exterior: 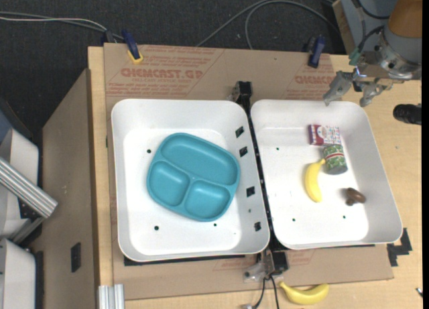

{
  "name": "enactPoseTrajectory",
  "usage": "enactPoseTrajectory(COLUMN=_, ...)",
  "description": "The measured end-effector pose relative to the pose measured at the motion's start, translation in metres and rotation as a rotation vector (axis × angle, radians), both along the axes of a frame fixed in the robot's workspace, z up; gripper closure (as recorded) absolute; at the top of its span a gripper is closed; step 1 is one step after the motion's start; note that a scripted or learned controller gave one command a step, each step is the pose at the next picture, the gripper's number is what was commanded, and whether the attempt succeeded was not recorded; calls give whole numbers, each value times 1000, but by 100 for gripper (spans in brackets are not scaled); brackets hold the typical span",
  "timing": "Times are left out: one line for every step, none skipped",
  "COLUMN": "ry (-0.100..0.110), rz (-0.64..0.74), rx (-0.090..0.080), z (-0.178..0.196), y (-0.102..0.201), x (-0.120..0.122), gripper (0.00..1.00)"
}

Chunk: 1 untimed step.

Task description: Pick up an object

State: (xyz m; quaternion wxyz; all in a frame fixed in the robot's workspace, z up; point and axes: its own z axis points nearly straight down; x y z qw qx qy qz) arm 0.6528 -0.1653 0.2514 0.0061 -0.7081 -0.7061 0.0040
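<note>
1. While the gripper (353, 90) hangs above the far rim of the right bin (375, 230), its two fingers stand spread apart with nothing between them, so I judge that no pick has yet been made.
2. Candidate things lie in that right bin, well below the spread fingers: a small red-and-white carton (323, 134) near the far side, a green-labelled can (334, 158) touching its near end, a banana (312, 181) just beside the can on its left, and a small brown lump (354, 197) apart towards the right wall.
3. Scattered loosely rather than stacked, they each offer room for a finger on at least one side, though the carton and can press together and the banana crowds the can, which could spoil a grasp there.
4. Alone, the brown lump looks easiest to close on, yet it is small and sits near the sloping wall.
5. A blue divided plate (193, 176) lies flat in the middle of the left bin (127, 167), far from the arm's side.
6. Both bins are shallow, white and smooth, with a black hinge strip (245, 160) between them, resting on a cardboard sheet (201, 66) held by blue clamps (132, 47) at the far edge.
7. A second banana (307, 293) lies off the bins at the near edge, and grey cables (268, 9) trail across dark carpet beyond the bench.
</note>
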Motion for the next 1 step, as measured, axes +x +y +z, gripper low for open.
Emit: enactPoseTrajectory(ry=-14, rz=3, rx=-2, z=8, y=1, x=2, gripper=0)
